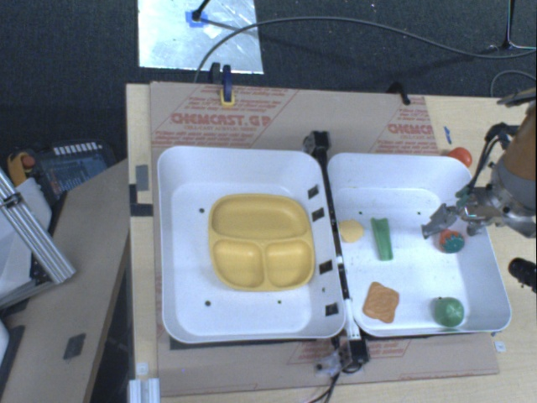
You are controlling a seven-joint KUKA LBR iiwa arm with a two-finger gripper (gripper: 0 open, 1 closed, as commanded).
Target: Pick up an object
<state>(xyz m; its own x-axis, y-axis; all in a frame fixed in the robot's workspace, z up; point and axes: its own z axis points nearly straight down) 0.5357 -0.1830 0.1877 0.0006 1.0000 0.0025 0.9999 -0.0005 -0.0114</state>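
Red-and-teal ball (452, 242) lies at three o'clock in the right bin (482, 309), beneath the gripper (457, 219); fingers' state unclear.

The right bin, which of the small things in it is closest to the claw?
The red and teal ball by the right bin's right wall: it sits just below the claw, while the green ball, green stick, yellow disc and orange piece lie farther off.

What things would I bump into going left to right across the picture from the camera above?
yellow tray → pale yellow disc → green stick → green ball → gripper
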